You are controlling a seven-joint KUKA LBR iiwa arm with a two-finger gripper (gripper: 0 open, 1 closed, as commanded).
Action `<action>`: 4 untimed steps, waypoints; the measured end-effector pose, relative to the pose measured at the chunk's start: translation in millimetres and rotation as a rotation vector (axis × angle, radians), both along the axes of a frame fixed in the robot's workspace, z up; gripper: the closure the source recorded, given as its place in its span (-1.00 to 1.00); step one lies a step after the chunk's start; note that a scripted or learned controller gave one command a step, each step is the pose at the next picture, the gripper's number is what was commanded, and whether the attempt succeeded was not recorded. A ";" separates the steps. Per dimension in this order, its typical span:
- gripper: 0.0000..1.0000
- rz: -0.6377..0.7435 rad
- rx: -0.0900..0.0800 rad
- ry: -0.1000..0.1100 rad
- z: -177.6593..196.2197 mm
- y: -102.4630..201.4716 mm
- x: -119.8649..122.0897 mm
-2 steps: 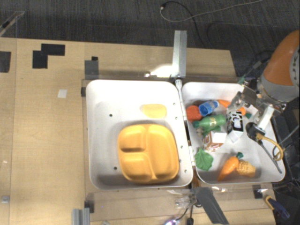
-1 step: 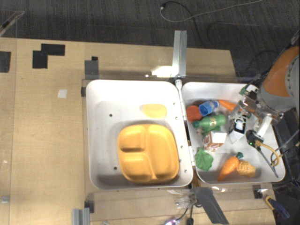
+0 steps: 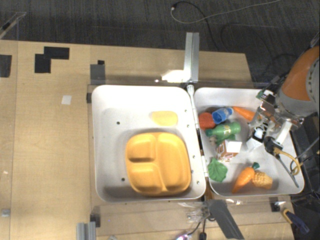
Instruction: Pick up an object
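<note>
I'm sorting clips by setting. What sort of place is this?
Probably a robotics lab test bench, not a home. Two white bins sit on a wooden bench, one holding a yellow divided tray, the other toy food such as a carrot. Cables trail on grey carpet.

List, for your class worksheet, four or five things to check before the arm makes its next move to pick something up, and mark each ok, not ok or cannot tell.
1. Objects within reach: ok. The right bin holds a green bottle, carrot, small carton and more.
2. Gripper over that bin: ok, near its right side.
3. Object already between the fingers: cannot tell.
4. Target standing apart: not ok. The bottle touches a blue item and the carton.
5. Left bin contents out of the way: ok. The yellow tray lies there.
</note>
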State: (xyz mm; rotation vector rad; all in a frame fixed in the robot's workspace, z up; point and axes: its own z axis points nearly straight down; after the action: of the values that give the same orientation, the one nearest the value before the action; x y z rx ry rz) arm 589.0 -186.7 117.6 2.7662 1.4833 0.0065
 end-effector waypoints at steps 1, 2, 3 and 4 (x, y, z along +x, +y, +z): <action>1.00 0.009 -0.001 -0.001 103.2 6.2 38.7; 1.00 0.194 0.000 0.001 117.0 86.6 -7.1; 1.00 0.173 -0.001 0.000 142.3 32.2 -71.6; 1.00 -0.189 0.002 0.004 118.9 70.2 -80.8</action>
State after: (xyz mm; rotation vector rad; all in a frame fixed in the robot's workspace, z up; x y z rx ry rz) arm 508.2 -116.4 236.5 2.8968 1.2171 0.0025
